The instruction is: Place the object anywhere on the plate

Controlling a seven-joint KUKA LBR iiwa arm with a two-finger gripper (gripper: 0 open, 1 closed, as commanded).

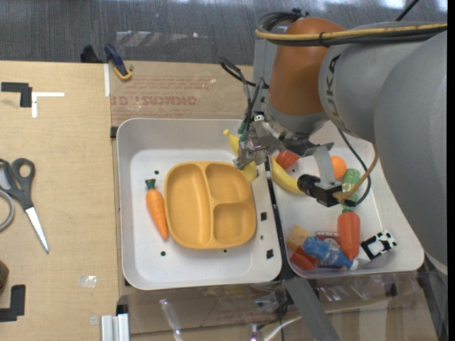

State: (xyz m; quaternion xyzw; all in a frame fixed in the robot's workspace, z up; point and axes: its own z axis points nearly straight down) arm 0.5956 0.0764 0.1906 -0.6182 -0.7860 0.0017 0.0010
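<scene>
One banana (233, 142) sat clamped in the pincer (248, 150), at the left bin's (135, 212) right wall. Yellow plate (210, 204) lay just below-left of the pincer; carrot (157, 210) beyond it; second banana (284, 180) to its right.

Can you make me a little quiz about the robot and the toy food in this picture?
1. True or false: the carrot in the left bin lies on the yellow plate.
2. Which bin holds more toys, left or right?
3. What yellow fruit lies near the gripper?

Key: 1. False, it lies beside the plate. 2. Right. 3. A banana.
</scene>
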